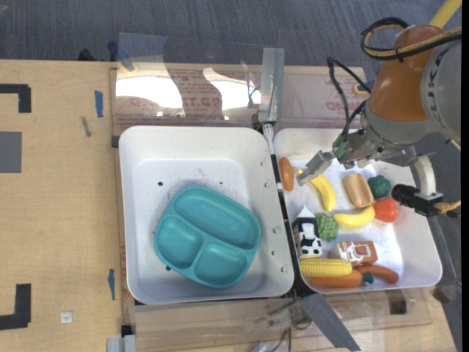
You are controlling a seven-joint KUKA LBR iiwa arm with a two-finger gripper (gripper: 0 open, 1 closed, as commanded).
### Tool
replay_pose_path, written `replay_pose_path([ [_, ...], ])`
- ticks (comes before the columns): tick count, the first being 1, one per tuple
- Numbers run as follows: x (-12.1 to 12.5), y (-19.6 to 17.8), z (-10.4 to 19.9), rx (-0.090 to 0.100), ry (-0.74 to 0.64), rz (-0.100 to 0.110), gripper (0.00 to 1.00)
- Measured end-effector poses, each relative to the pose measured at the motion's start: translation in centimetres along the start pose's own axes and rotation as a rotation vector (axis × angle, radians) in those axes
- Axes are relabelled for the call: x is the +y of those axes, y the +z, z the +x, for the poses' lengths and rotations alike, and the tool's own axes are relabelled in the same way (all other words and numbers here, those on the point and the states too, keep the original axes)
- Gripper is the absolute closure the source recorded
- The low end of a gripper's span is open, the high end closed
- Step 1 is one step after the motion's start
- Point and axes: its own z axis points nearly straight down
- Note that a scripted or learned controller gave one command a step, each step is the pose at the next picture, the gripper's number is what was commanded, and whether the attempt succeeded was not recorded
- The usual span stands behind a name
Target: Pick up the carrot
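Observation:
A long orange piece that I take for the carrot [338, 280] lies flat along the front wall of the right bin [425, 249], just under a yellow corn cob [326, 267]. My gripper [313, 168] hangs over the back left part of that bin, pointing down and left, well behind the carrot. It is close to a short orange-red piece [286, 174] leaning on the bin's left wall and to a small banana [323, 193]. Nothing shows held in it.
Around the carrot lie a brown sausage [378, 273], a small box [359, 251], a cow figure [308, 237], broccoli [327, 227], a second banana [353, 218], a tomato [386, 210] and a bread roll [357, 189]. The left bin [146, 160] holds a teal divided plate [209, 235].

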Motion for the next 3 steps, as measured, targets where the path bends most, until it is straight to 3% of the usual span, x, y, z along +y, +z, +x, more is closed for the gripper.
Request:
replay_pose_path([
  [1,-10.2,0.9,4.1,0.004,0.006,0.005,0.0],
  [2,-6.9,-21.0,-1.6,-0.003,-0.054,-0.008,0.0],
  [3,0.4,-10.4,-2.5,0.006,-0.205,0.011,0.0],
])
